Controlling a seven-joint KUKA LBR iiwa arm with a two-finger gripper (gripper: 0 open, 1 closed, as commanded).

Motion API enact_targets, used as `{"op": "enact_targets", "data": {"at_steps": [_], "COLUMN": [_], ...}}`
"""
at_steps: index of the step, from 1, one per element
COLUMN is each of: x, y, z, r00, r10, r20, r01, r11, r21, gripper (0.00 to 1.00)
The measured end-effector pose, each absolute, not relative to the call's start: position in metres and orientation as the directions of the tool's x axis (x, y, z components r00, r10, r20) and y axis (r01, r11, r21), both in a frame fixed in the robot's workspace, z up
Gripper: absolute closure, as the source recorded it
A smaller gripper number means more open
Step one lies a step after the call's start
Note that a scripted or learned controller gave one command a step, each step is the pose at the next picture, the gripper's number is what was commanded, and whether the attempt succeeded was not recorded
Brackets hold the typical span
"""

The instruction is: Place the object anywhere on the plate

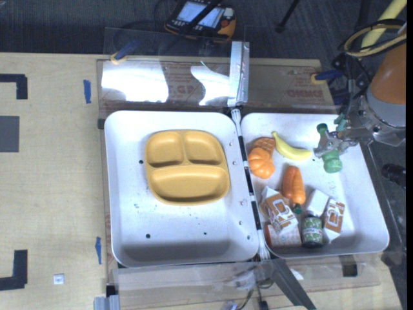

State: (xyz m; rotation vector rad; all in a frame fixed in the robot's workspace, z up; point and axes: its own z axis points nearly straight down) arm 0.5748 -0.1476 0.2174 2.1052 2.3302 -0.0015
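Reaching in from the right, I hover my pincer (332,148) over the far right part of the right bin (368,192); from this slant I cannot tell how it is set or whether it grips anything, though a small green piece (332,165) sits right at its tip. The yellow sectioned plate (187,166) lies in the left bin (129,225), apart from everything else. In the right bin, a banana (290,149) lies near my pincer, beside a small orange pumpkin (261,161); a carrot (293,183), two cartons (279,213) and a dark jar (312,232) crowd the near side.
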Motion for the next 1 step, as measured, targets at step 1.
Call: {"op": "enact_targets", "data": {"at_steps": [1], "x": [0.5748], "y": [-0.1009], "z": [0.2320], "r00": [-0.256], "r10": [0.967], "r20": [0.000], "r01": [0.967], "r11": [0.256], "r21": [0.000], "gripper": [1.00]}}
